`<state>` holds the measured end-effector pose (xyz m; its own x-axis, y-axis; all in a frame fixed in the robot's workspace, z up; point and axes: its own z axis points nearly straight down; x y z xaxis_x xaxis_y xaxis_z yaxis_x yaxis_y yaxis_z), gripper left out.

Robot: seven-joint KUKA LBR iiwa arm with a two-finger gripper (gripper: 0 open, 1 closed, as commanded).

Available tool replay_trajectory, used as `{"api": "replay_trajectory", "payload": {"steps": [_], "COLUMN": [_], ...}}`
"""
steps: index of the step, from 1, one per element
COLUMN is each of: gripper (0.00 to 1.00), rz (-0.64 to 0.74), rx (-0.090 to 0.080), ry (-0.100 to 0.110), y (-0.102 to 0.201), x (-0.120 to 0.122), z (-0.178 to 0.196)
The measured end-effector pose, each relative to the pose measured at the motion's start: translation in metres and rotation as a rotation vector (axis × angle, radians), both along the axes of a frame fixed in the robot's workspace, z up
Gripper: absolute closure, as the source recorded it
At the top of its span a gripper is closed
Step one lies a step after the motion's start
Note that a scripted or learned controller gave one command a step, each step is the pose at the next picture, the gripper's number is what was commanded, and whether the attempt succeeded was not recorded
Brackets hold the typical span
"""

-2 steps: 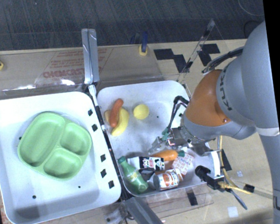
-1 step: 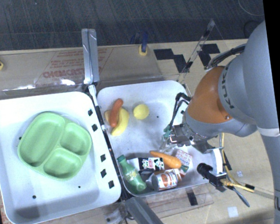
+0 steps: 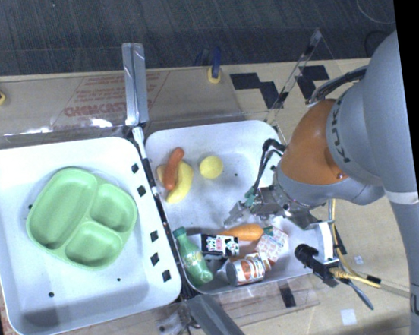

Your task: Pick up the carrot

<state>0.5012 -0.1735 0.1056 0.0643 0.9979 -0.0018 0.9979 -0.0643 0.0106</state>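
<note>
While the arm reaches in from the right over the right-hand bin [image 3: 213, 133], I see the carrot [image 3: 246, 233] lying on its side near the bin's front, just below the tool [image 3: 254, 204]. It is not lifted; it rests among clutter, touching a small black-and-white carton [image 3: 219, 243] on its left and a crinkly packet [image 3: 274, 245] on its right, with a can [image 3: 247, 270] just in front and a green bottle [image 3: 191, 257] further left. From my seat I cannot tell whether the tool is released or clenched.

My worry is the crowding. If the tool descends slightly off the carrot, I judge it could catch the packet or carton instead, or push the carrot under them. The carrot is smooth and tapered, so a pinch near its thin end might squeeze it out. A banana [image 3: 181, 182] and a lemon [image 3: 211, 167] sit well clear behind. The green divided plate [image 3: 82, 216] fills the left bin.
</note>
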Motion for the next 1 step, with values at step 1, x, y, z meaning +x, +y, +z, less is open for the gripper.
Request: {"api": "replay_trajectory", "payload": {"steps": [1], "gripper": [0.0], "rz": [-0.419], "rx": [0.003], "ry": [-0.004], "y": [0.0114], "x": [-0.02], "z": [-0.0094]}}
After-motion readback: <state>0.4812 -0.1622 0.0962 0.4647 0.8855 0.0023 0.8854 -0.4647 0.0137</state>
